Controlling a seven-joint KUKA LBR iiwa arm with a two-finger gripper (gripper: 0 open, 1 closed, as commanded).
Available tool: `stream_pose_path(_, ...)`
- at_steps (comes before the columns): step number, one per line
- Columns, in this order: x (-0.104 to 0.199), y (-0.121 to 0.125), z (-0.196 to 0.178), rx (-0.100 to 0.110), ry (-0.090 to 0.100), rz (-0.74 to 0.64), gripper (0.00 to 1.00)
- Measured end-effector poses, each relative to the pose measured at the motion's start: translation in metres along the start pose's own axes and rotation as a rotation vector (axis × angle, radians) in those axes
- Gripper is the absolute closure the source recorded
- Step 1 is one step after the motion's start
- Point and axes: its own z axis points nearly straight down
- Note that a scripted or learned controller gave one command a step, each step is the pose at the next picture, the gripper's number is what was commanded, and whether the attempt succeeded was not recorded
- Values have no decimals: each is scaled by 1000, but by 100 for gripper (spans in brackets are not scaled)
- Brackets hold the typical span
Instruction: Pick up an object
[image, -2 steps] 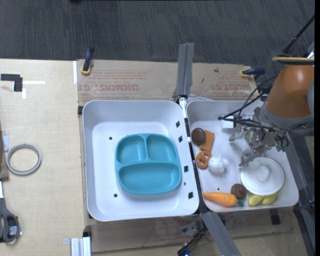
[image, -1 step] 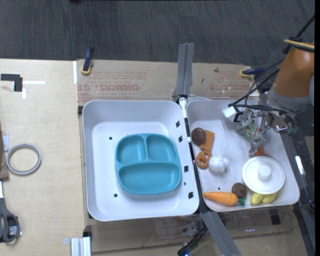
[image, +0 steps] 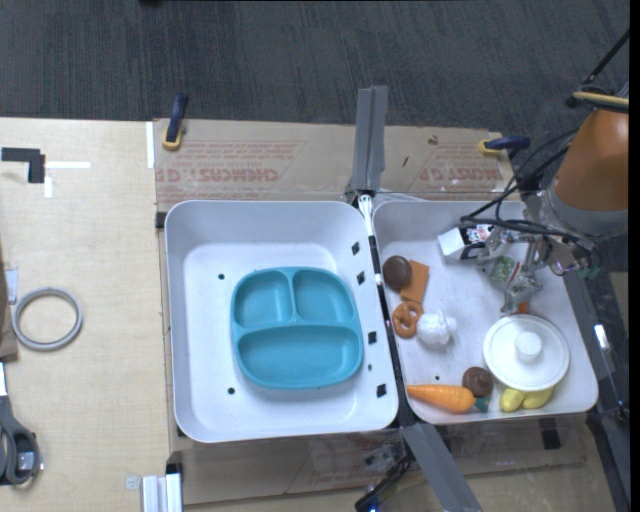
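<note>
Dark carpet runs along the far side of the room, and below it a pale wooden surface (image: 90, 230) carries two shallow white bins set side by side on a sheet of cardboard (image: 260, 165). In the left bin (image: 190, 330) lies a blue divided plate (image: 297, 328), flat on the bin floor.

The right bin (image: 450, 275) holds the clutter. The gripper (image: 517, 288) hangs over its far right part, under a tangle of cables below the arm's orange band (image: 597, 160); how its fingers stand I cannot tell from where I am. Just in front of it sits a white round lid (image: 526, 350), close to the fingertips, with something yellow (image: 525, 399) poking out from under its near edge.

Well to the gripper's left are a brown ball (image: 397, 270) resting on an orange piece (image: 415, 281), a small pretzel-shaped ring (image: 406, 318), and a white lump (image: 436, 328) beside it. At the near wall lies a toy carrot (image: 441, 397), touching a second brown ball (image: 478, 380).

Out on the bare surface to the left rest a grey tape ring (image: 45, 318) and a pair of scissors (image: 15, 450).
</note>
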Motion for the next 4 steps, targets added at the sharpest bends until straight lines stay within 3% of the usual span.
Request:
stream_pose_path(1, -10, -2, 3, -6, 15, 79, 0)
stream_pose_path(2, 7, 2, 0, 0, 0, 122, 0)
stream_pose_path(3, 1, 16, 1, 1, 1, 109, 0)
stream_pose_path(4, 13, 4, -1, 0, -3, 89, 0)
